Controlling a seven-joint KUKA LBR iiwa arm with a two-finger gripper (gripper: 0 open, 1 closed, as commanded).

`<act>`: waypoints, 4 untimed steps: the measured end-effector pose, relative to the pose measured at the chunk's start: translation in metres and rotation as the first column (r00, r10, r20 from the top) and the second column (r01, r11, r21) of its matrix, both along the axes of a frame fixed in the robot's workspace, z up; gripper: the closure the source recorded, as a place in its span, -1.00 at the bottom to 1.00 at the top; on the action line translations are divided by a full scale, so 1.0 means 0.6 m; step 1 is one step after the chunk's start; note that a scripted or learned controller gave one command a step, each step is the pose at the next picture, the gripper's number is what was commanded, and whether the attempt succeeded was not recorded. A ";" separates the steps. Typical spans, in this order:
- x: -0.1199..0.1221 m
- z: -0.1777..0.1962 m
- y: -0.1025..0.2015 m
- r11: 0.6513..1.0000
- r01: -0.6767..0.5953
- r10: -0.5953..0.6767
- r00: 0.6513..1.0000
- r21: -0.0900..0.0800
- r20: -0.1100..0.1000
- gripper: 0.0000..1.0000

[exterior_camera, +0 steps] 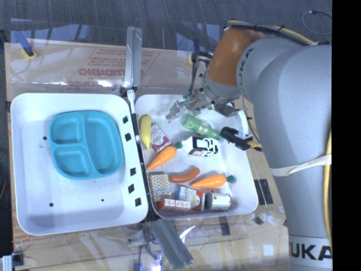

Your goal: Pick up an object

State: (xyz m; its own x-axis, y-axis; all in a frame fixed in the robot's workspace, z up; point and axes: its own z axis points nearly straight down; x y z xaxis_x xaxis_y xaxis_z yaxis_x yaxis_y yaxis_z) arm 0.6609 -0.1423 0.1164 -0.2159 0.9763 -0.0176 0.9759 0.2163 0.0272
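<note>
You're looking at the metal two-finger gripper (179, 108) hovering w/ fingers spread wide, gripping nothing, at the back of the shallow white right bin (243, 168). The pale green plastic bottle (200, 126) is lying just in front-right of it, long axis running diagonally toward the bin's right wall.

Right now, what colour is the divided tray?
Light blue tray, seen clearly in the camera view.
</note>
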 end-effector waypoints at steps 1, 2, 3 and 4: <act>0.000 0.000 0.000 1.000 0.000 0.000 1.000 0.000 0.000 -1.00; -0.121 -0.032 0.006 0.974 -0.228 0.228 0.973 0.007 -0.018 -1.00; -0.217 -0.032 0.037 0.939 -0.345 0.345 0.939 0.004 -0.014 -1.00; -0.217 -0.019 0.036 0.938 -0.348 0.348 0.937 0.005 -0.016 1.00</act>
State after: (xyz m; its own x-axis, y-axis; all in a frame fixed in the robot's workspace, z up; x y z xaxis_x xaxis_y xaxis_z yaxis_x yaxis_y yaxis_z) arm 0.5306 -0.1205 0.1050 -0.5422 0.8402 -0.0088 0.8401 0.5422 0.0124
